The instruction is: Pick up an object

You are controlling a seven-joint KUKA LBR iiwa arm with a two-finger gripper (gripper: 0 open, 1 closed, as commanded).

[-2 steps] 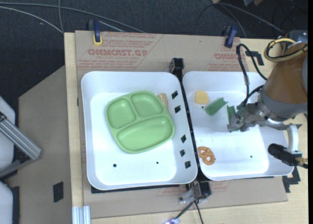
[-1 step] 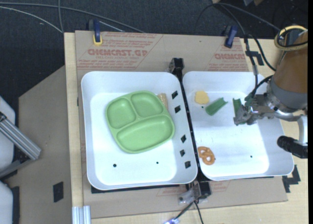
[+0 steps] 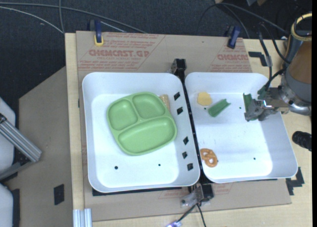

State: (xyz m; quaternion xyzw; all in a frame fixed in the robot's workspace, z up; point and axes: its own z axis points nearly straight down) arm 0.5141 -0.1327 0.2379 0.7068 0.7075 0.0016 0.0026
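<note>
claw (image 3: 251, 110) at right side of frame, low over right bin (image 3: 277, 164), can't tell its state, nothing seen in it | green piece (image 3: 218, 107) and yellow piece (image 3: 204, 98) lie upper left in that bin, pretzel (image 3: 209, 157) lower left | green plate (image 3: 142, 122) sits in left bin (image 3: 99, 137) on tabletop (image 3: 74, 122)

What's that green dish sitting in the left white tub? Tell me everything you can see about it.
The green plate is a pale green divided dish, plastic by its look, with rounded corners and three hollows: two small ones at the far side and one large one nearer the camera. It lies flat and right way up, turned slightly askew, on the floor of the left bin. A small tan thing sits at its far right edge.
</note>
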